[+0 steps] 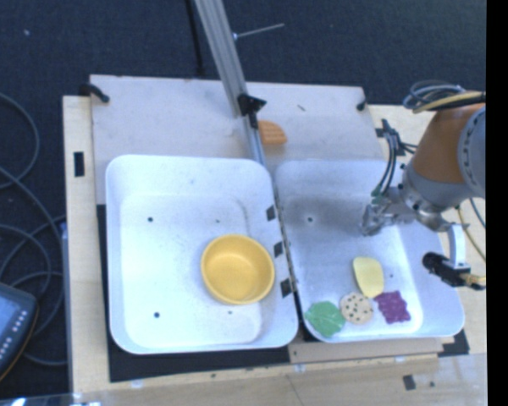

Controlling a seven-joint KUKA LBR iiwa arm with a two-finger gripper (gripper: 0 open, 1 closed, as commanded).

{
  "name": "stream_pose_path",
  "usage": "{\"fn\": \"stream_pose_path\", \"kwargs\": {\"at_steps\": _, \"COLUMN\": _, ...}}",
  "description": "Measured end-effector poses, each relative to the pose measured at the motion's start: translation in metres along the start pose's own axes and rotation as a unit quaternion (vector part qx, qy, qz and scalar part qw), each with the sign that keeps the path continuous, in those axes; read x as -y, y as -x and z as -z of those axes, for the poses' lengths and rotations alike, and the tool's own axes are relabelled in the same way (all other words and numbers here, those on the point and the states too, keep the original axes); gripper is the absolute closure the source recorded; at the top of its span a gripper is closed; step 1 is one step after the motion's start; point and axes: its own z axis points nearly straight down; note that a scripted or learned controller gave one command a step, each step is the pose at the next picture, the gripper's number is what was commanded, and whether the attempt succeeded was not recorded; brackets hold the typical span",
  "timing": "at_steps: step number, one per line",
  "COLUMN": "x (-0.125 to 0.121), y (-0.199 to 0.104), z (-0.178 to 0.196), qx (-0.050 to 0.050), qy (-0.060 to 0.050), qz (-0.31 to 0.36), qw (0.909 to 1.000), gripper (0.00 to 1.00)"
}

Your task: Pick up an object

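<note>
While flat, yellow piece lies.

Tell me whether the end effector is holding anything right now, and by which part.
Nothing is held. The end effector sits over bare bin floor.

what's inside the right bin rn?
Right bin holds four small pieces near its front edge: yellow piece, green piece, cookie, purple piece. The end effector hangs over the back; the floor beneath it is covered.
</note>
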Motion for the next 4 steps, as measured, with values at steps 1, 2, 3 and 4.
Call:
{"fn": "stream_pose_path", "kwargs": {"at_steps": 1, "x": -0.001, "y": 0.0, "z": 0.065, "qx": 0.0, "qy": 0.002, "qz": 0.003, "qw": 1.0, "gripper": 1.0}}
{"fn": "stream_pose_path", "kwargs": {"at_steps": 2, "x": -0.003, "y": 0.002, "z": 0.105, "qx": 0.0, "qy": 0.001, "qz": 0.005, "qw": 1.0, "gripper": 1.0}}
{"fn": "stream_pose_path", "kwargs": {"at_steps": 3, "x": 0.006, "y": -0.044, "z": 0.119, "qx": -0.002, "qy": 0.0, "qz": 0.007, "qw": 1.0, "gripper": 1.0}}
{"fn": "stream_pose_path", "kwargs": {"at_steps": 4, "x": 0.026, "y": -0.095, "z": 0.131, "qx": -0.002, "qy": -0.001, "qz": 0.007, "qw": 1.0, "gripper": 1.0}}
